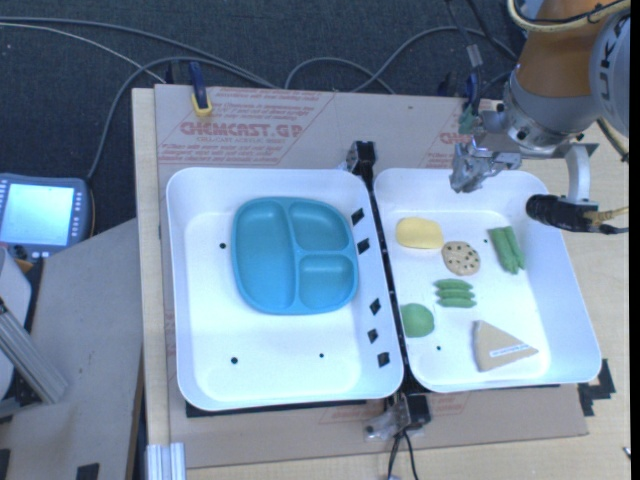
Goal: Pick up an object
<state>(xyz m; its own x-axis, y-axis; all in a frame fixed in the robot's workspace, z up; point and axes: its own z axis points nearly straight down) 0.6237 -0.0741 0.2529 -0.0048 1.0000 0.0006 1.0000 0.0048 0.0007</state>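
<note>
**Approach stage: gripper above far edge of right bin, nothing held**

Step in hand, judged: positioning before descent. Gripper [470, 176] poised over the far rim of the right bin [575, 313], left of centre. Fingers pointing down with a small gap between them, apparently open; nothing seen between them. No object lifted yet.

Location of candidate objects: all in the right bin, nearer than the gripper. Closest candidate: yellow piece [418, 233], just near and left of the gripper. Cookie [460, 258] just beside it, to the right and nearer. Long green piece [506, 249] toward the right side. Green pod [454, 293] at mid bin. Round green piece [417, 319] against the left wall. Tan wedge [499, 347] at the near side.

Next move, judged: shift toward the near side, centre over one object, descend, close. Yellow piece likely the shortest reach; thin flat items such as the cookie likely harder to grasp.

Count:
- Bins: two, side by side.
- Objects in right bin: six, one of each kind listed.
- Left bin [195, 298]: one blue divided tray [295, 255], three compartments.
</note>
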